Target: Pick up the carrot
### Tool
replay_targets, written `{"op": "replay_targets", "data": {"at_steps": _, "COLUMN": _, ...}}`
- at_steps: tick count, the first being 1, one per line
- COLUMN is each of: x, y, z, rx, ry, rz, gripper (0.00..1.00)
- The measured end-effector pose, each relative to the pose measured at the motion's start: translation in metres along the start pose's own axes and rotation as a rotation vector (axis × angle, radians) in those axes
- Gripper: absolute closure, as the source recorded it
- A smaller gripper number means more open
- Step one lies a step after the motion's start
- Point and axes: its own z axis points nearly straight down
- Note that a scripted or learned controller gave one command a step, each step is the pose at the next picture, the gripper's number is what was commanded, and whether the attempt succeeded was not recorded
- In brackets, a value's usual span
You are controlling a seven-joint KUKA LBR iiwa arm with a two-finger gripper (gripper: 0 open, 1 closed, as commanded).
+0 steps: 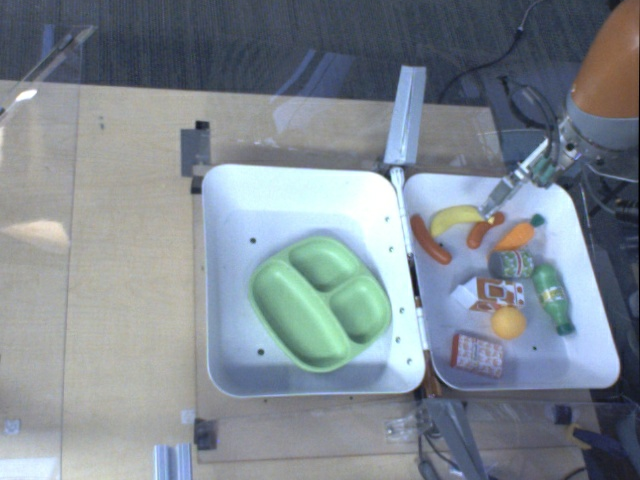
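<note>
The carrot [516, 235] is small and orange with a green top. It lies in the upper part of the right bin [590, 368], pointing down-left. My gripper [496, 204] reaches in from the upper right. Its tip hangs over the right end of a yellow banana [455, 218], just above a short red-orange sausage [484, 232]. The carrot is a little to the right of the tip and below it, apart from it.
The right bin also holds a longer sausage [430, 239], a can [512, 264], a green bottle [552, 299], a small carton [487, 294], an orange fruit [508, 324] and a red packet [477, 354]. A green divided plate [320, 301] lies in the left bin [230, 198].
</note>
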Motion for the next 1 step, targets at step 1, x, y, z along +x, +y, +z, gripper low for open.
{"op": "replay_targets", "data": {"at_steps": 1, "x": -0.0173, "y": -0.0503, "z": 0.1241, "rx": 0.003, "ry": 0.004, "rz": -0.154, "gripper": 0.0}}
